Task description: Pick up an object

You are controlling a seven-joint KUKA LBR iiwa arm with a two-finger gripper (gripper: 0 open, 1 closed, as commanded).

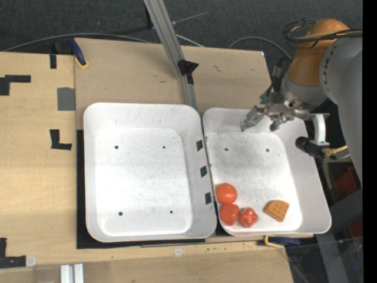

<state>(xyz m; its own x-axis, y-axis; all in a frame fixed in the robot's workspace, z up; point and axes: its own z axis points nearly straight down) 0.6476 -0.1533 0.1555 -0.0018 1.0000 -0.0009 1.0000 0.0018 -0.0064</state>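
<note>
Three red objects lie in the right bin (306,181) near its front left corner: a round orange-red tomato (226,193), a second red piece (229,214) just below it, and a lumpy red pepper-like piece (248,217) touching that one. An orange waffle-patterned biscuit (276,210) rests a little to their right. My gripper (260,121) hovers over the far edge of the right bin, well away from all of these. Its two fingers are spread apart with nothing between them.
The left bin (94,158) sits beside the right one, joined by black clips (203,171). A slanted metal pole (168,31) rises behind the bins. The arm's grey body and orange band (312,58) occupy the upper right.
</note>
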